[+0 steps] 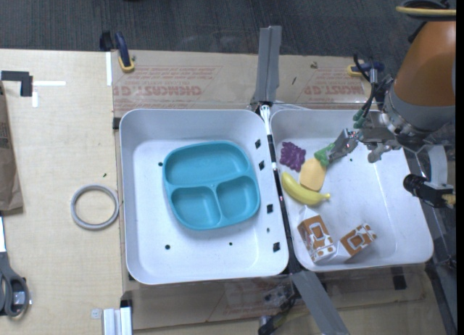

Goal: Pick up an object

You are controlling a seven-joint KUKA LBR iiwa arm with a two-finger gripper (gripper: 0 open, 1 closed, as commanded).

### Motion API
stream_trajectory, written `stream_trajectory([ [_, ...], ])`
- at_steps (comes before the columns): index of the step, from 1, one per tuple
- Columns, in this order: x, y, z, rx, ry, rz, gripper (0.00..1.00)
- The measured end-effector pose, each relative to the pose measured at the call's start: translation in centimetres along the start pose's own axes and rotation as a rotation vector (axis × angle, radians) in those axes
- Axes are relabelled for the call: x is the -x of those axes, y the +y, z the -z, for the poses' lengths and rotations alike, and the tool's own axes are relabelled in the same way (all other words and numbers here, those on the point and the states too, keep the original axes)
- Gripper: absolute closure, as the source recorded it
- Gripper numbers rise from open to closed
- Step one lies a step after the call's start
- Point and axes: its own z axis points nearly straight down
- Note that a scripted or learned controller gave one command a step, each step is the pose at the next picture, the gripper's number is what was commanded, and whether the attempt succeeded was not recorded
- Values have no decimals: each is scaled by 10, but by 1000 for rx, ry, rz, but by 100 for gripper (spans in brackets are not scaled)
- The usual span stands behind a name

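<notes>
Gripper [346, 143] in right bin [406, 254], finger state unreadable. Green item [324, 155] at its tip (contact uncertain). Yellow pear-like fruit [312, 175] just beyond, banana [303, 191] below that, purple grapes [292, 155] further left. Blue tray [211, 184] well apart, left bin [145, 239].

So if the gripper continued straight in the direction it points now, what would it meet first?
Most likely the green item right at the tip of the gripper, which points down-left. Beyond it lie the pale yellow fruit and the banana. Depth is unclear, so it might pass above them.
</notes>
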Motion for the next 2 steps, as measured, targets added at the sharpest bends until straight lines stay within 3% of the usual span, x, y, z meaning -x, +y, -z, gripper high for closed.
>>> stream_trajectory([
  [1, -14, 25, -131, 1, 0, -23, 0],
  [2, -2, 12, -87, 1, -1, -414, 0],
])
